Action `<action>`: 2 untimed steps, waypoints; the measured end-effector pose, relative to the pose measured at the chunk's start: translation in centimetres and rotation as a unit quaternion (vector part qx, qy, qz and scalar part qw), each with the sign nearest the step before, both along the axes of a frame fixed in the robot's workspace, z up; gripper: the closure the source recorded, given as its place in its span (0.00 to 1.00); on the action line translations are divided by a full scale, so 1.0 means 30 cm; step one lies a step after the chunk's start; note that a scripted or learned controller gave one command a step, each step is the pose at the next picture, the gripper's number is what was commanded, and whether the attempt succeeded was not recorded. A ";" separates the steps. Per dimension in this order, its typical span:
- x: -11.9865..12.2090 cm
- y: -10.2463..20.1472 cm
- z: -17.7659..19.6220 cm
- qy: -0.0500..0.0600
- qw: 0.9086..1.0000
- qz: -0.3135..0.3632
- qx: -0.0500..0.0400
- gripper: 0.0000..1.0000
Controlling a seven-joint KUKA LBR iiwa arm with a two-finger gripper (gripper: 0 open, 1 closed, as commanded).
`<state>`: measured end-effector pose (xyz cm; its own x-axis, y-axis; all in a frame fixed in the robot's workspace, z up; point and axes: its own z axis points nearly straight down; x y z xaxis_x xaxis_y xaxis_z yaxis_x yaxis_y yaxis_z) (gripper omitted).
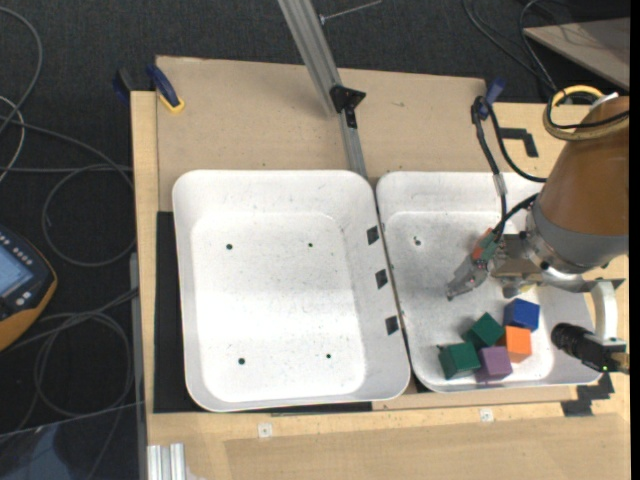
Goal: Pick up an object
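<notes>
A bulky arm [590, 183], orange band over grey wrist, carries a slim metal hand [462, 286].

Both bins are white — the left bin [275, 288] and the right bin [430, 268] — each faintly speckled, with small dark dots. In the right one lie a blue block [522, 314], an orange block [518, 340], a purple block [494, 363] and two dark green blocks [487, 329] [459, 358]. The bench [260, 118] is pale tan — the arm's band [590, 178] orange-brown.

Tan wooden surface [260, 118] on dark carpet floor [80, 28]. Black cables [60, 183] loop on the carpet left of the surface. Grey metal pole [310, 43] slants over its far edge. Blue clamp [166, 88] at its far-left corner.
</notes>
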<state>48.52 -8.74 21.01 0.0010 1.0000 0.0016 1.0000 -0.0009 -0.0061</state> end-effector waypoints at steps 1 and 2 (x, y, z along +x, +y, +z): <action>0.009 -0.017 -0.203 0.001 1.000 0.000 0.000 0.00; 0.008 -0.015 -0.377 -0.001 1.000 0.000 0.000 0.00</action>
